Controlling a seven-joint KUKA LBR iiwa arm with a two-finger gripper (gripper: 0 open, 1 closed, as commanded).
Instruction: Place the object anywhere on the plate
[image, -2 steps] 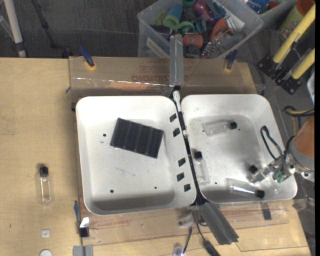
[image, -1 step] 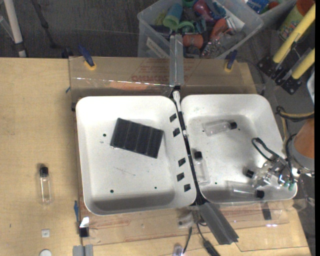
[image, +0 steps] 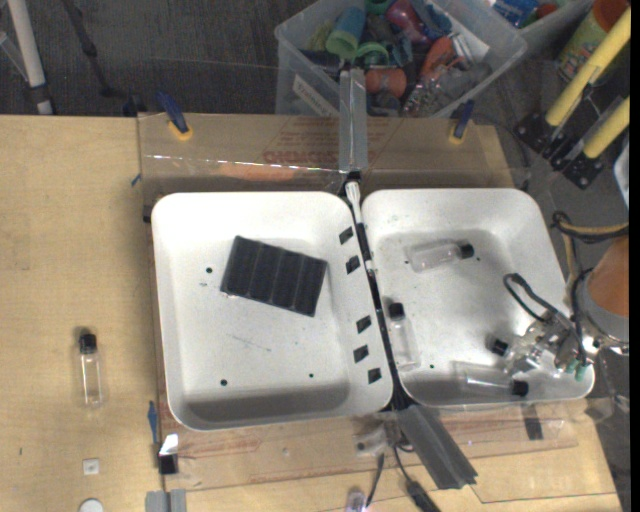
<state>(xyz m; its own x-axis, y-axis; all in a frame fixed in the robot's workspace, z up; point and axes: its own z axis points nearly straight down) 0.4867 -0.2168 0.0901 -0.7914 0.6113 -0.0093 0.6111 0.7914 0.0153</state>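
Nearest the camera, a small clear vial (image: 90, 366) with a dark cap lies loose on the wooden tabletop (image: 60, 250), left of both bins and well apart from the work, so it is probably not part of this try. In the right bin (image: 470, 205), a like vial (image: 482, 378) lies on its side along the near wall, where the sloping floor would let a round thing roll and settle. Just beside its capped end sits the pincer (image: 545, 350), low in the bin's near right corner with a black cable looped behind it. It is a tangle of metal and glare, and I cannot tell whether it is open, closed or gripping anything. Its low place next to that vial suggests the vial is what it is meant to pick up, and the grasp looks awkward because the wall crowds one side. A second vial (image: 398, 332) lies against the divider between the bins, equally hard to get around. Across the divider, the dark ribbed plate (image: 274, 275) lies flat and slightly askew in the middle of the left bin (image: 200, 400), with bare floor all round, so a drop anywhere over it should count. Farther back in the right bin a third vial (image: 440, 254) lies in the open. Beyond the bins stands a clear crate (image: 400, 45) of bright toys.
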